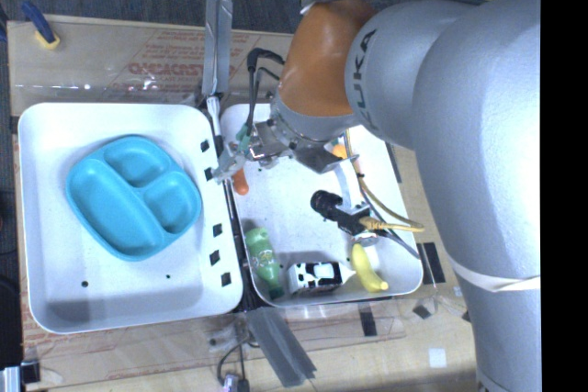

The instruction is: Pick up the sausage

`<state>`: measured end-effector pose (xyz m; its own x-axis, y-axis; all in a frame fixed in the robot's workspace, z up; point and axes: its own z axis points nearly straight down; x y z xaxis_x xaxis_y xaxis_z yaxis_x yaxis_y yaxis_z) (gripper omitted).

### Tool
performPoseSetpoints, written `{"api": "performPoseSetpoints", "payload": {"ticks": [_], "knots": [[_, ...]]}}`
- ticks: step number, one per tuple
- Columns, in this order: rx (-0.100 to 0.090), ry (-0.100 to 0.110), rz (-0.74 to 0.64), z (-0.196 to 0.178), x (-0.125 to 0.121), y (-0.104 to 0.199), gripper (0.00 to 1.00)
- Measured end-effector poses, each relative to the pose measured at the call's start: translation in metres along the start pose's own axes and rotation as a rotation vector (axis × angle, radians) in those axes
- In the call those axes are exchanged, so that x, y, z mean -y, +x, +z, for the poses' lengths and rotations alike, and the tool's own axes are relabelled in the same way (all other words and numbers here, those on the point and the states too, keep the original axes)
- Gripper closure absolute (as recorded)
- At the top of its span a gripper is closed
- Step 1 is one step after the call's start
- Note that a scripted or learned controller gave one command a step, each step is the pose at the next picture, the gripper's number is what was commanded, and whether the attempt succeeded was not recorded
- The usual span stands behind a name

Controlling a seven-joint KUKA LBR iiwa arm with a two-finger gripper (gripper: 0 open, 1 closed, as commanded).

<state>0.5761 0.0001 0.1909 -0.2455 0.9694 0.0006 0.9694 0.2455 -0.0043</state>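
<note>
The sausage (241, 184) is a small orange-brown piece by the left wall of the right bin (303, 197), near its upper left corner. My gripper (238, 159) hangs under the orange wrist band, low over that corner, with its tip right above the sausage and touching it or nearly so. I cannot make out whether the sausage sits between the gripper's tips or just below them. The grey arm covers the bin's right and upper parts.
A green item (262, 253), a black-and-white item (318, 274) and a yellow banana (367, 269) lie along the right bin's front edge. A blue divided plate (134, 195) rests in the left bin (55, 289). The dividing wall between the bins runs right beside the gripper.
</note>
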Motion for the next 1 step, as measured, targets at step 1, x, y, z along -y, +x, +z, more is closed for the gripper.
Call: {"api": "performPoseSetpoints", "payload": {"ticks": [1], "knots": [[0.001, -0.003, -0.006, -0.0004, -0.0025, 0.0022, 0.00]]}}
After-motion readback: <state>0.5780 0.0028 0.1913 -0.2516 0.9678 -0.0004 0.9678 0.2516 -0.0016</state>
